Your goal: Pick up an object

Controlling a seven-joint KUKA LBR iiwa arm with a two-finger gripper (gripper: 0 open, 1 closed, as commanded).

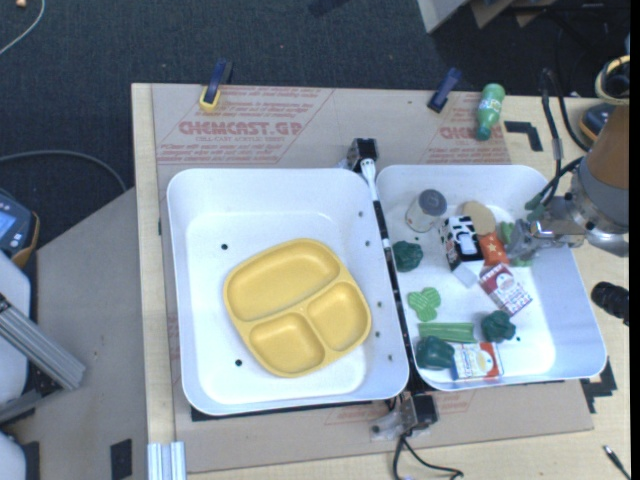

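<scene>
A bench topped with printed brown board is seen from above, standing on dark carpet. Two shallow white bins are set side by side on it. The left bin is occupied by a yellow divided plate. The right bin is crowded with small objects: a grey-capped container, a black-and-white piece, a red-and-white packet, green toy items and a small carton near the front rim. A green bottle is laid on the board behind this bin. The gripper is lowered over the right bin's far right part, with the red-and-white packet just beside and below it; whether anything is gripped, or how the tool is set, cannot be made out.
</scene>
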